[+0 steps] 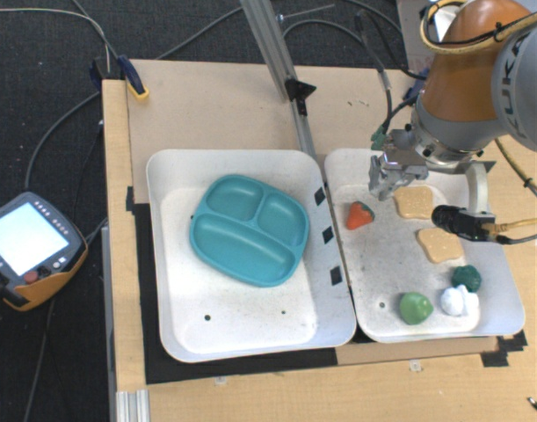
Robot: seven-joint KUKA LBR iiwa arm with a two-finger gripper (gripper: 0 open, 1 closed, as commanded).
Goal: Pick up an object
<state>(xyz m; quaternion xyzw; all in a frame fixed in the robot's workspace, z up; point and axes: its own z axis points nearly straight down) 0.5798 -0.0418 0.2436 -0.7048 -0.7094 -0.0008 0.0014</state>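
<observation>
My gripper (388, 185) hangs over the far part of the right bin (370, 322), open with nothing between its fingers. Just below and left of it lies a small red strawberry-like piece (360, 215). A tan bread slice (415, 202) sits right beside the gripper's right side, and a second slice (439, 245) lies nearer the front. At the bin's front right are a green ball (415, 308), a white lump (453, 301) and a dark teal piece (467, 278).
The left bin (165, 262) holds a teal divided plate (249, 229). A slanted metal pole (272, 47) comes down to the gap between the bins. A black cable connector (457, 221) hangs by the arm. A handheld pendant (26, 249) lies off the bench at left.
</observation>
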